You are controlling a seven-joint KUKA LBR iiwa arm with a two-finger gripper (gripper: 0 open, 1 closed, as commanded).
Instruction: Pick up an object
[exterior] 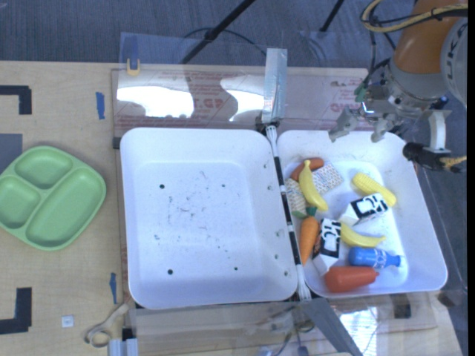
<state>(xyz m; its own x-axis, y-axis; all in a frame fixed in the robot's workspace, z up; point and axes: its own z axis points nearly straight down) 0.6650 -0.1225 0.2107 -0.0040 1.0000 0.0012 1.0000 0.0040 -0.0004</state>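
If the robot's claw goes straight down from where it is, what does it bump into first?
Probably the bare white floor at the back of the right bin. The gripper hangs above that corner, apart from the toys, though depth is hard to judge.

Worktop (pixel 59 95): two bins abut at centre. Left bin (pixel 200 213). Right bin (pixel 415 221): bananas (pixel 312 188), carrot (pixel 307 237), bottle (pixel 373 258) and boxes clustered mid-to-front. Divided plate (pixel 50 196) at the worktop's left edge. My tool (pixel 364 128) hangs over the right bin's back edge.
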